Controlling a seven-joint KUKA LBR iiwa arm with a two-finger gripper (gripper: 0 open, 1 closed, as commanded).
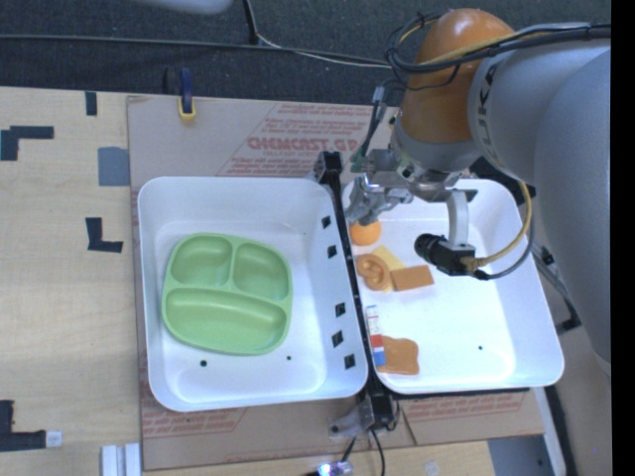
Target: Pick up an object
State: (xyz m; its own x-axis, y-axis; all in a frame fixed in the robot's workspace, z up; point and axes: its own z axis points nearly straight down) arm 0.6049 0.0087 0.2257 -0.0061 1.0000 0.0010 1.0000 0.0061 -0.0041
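So the grab hasn't clearly happened yet, as far as I can judge. The pincer [369, 209] is down low in the right bin [496, 365], close to the divider side, and a small orange ball-shaped thing [366, 233] sits right under its tips, touching or nearly so. Whether the pincer is spread wide or closed down on it, I honestly cannot tell; the wrist hardware blocks the view and the metal bits blur together. I wouldn't call it held, since nothing shows the ball clearly between the tips. Just below the pincer there's a tan round piece [373, 272] with a flat orange-brown slab [411, 279] beside it, and further down, near the bin's front edge, another orange-brown lump [399, 355] next to a small red and blue item [376, 343]. Off to the pincer's far side, across the divider, the left bin [159, 206] holds a green divided plate [227, 294], well apart from the action. My read: approach done, contact maybe made, but closing and lifting are what's left.
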